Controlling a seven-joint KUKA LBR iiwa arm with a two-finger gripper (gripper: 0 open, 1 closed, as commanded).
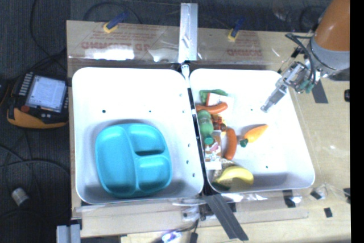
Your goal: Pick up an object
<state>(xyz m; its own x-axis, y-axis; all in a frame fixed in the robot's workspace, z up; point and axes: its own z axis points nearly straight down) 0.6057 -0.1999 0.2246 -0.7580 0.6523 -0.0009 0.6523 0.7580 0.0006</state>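
Two white bins on a wooden bench over dark carpet.

The gripper (268, 104) hangs over the right bin (284, 145); whether it is open I cannot tell. A carrot (256, 132) lies below it; a blue tray (132, 157) sits in the left bin (96, 94).

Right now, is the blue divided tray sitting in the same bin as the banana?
No, the blue divided tray lies in the left bin, while the banana lies in the right bin.

Gripper (268, 105) hangs above right bin (278, 168), near toy carrot (255, 132).
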